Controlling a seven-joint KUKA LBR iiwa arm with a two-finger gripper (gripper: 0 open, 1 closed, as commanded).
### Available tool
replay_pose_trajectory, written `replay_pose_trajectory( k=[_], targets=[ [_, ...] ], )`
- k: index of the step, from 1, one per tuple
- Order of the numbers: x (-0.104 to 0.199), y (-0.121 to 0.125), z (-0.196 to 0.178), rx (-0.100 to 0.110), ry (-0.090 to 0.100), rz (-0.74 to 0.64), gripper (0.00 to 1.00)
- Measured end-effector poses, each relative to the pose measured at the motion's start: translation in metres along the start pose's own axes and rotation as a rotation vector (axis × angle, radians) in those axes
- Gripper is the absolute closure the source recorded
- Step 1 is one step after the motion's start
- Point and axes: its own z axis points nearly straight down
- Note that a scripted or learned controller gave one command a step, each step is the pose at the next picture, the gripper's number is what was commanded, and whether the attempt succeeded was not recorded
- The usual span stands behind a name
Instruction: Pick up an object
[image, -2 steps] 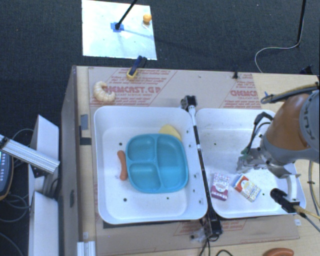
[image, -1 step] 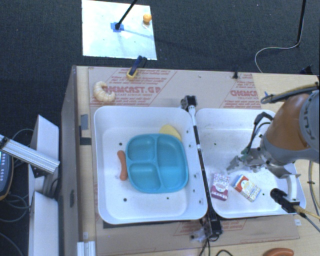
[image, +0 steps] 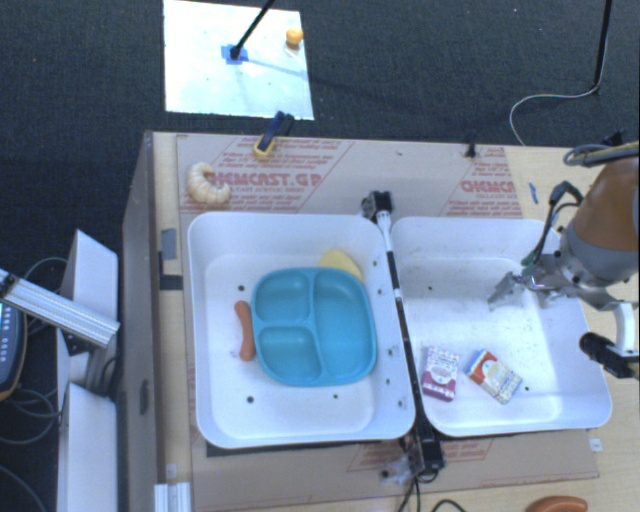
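pincer (image: 510, 288) hung over right bin (image: 590, 400), grip state unclear | two small cartons (image: 441, 373) lay at its 6 o'clock

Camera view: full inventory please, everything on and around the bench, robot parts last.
left bin: 1, white, left half of the bench
right bin: 1, white, right half of the bench
divided tray: 1, blue, three compartments, middle of the left bin
sausage: 1, orange-red, left bin, just left of the tray
yellow item: 1, yellow, left bin, at the tray's far edge, partly hidden
dark red carton: 1, dark red and white, right bin, near edge
orange carton: 1, orange-red and white, right bin, right of the other carton
croissant-like toy: 1, cream, on the cardboard beyond the left bin
clamp: 1, yellow and blue, far edge of the cardboard
arm: 1, grey and orange, right side
tool: 1, grey, over the right bin, holding nothing visible
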Motion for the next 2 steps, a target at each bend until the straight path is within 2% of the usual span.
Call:
replay_pose_trajectory(
  k=[1,2],
  targets=[
    [-0.003,0.009,0.005,0.001,0.001,-0.004,0.00],
    [-0.013,0.040,0.023,0.001,0.001,-0.005,0.00]
  ],
)
